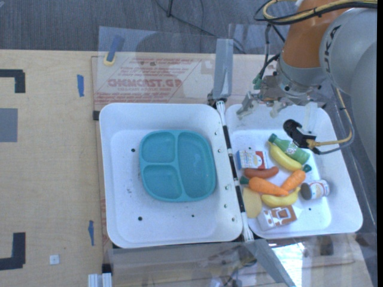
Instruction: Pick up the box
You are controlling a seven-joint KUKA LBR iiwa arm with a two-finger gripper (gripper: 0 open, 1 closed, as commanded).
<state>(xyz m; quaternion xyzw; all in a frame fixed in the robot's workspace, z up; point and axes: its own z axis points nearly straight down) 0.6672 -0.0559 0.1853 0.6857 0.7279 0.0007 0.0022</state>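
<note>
Arm casing (pixel 359 46): smooth, rounded light-grey shell with a matte finish.
Orange band (pixel 311 31): glossy orange ring, dome-shaped, set between the grey casing and the wrist.
Wrist flange (pixel 302 79): grey cylindrical collar below the orange band, darker at its lower rim.
Cables (pixel 281 8): yellow and black leads bundled in loops beside the orange band; a further yellow lead (pixel 341 137) curves along the casing at the near right.
Gripper (pixel 263 103): pale metallic body with thin light-coloured members and small dark fittings.
Side attachment (pixel 297 131): black, rounded component with a short stub end.
</note>
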